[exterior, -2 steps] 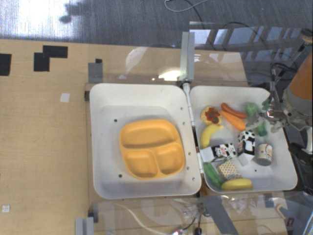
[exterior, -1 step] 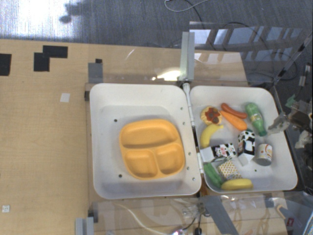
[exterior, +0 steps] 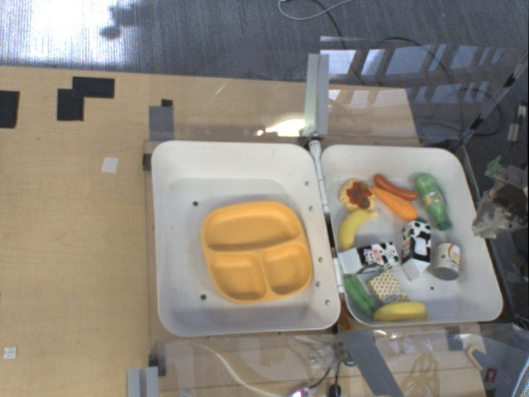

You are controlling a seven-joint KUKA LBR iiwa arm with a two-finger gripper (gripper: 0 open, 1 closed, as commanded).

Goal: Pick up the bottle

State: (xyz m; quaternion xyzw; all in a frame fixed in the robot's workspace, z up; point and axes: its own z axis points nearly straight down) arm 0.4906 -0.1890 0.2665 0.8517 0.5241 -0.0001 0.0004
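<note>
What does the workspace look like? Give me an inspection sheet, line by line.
Surface: tan bench bearing two white bins; left bin, right bin.
Job's things: green bottle lying in the right bin, far right side.
Clutter: yellow divided tray in the left bin; bananas, carrot, can and small boxes beside the bottle.
Grippers: gripper at the right bin's right rim, holding nothing visible.
Cables: black cable on the floor.
Surroundings: grey carpet.

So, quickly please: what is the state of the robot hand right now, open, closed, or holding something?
Hand: at the right edge of the right bin, apart from the green bottle; open or closed cannot be told.
</note>
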